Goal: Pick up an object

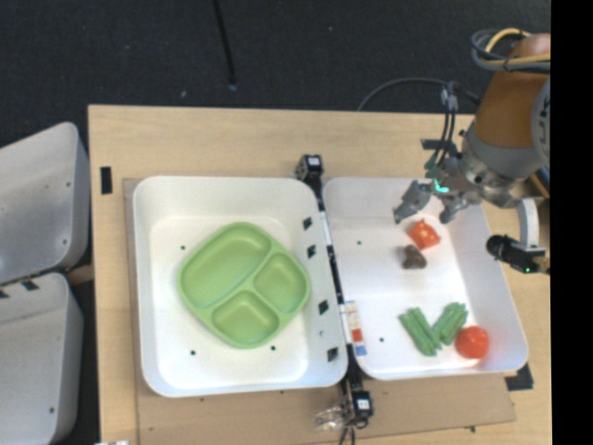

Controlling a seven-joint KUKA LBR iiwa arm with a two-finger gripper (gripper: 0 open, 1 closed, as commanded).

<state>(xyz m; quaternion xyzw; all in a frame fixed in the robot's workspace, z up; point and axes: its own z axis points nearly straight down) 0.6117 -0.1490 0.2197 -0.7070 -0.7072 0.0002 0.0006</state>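
Note:
My gripper point(428, 209) hangs over the far part of the right bin point(371, 276), its two grey fingers spread open with nothing between them. Just below the fingertips lies a small orange-red block point(424, 235), apart from them. A small brown lump point(413, 258) sits right in front of that block. Near the bin's front right corner lie two green pods point(432, 327) in a V and a red tomato-like ball point(472, 342).
The left bin point(157, 248) holds a green divided plate point(244, 284). A divider strip with black clips point(324, 267) runs between the bins. A black fixture point(508, 249) sticks out at the right bin's far right rim. Cables loop behind the arm.

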